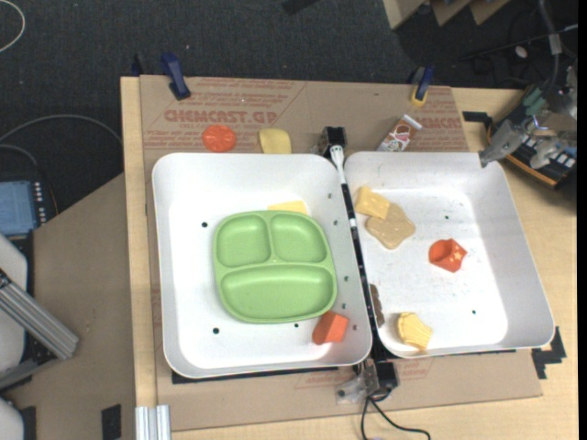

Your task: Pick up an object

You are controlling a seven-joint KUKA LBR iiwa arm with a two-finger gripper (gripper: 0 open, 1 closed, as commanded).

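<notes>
Tool (500, 140) at right bin's (514, 319) far right corner, above rim; state of grip cannot tell, view too blurred. Nothing seen lifted. Candidates in right bin: red block (448, 255), tan slice (391, 230), yellow piece (413, 330). Pick not yet begun; approach, grasp, lift remain.

The cardboard sheet (275, 108) under the bins bears red print reading roughly "CHEMCAST GP".
</notes>
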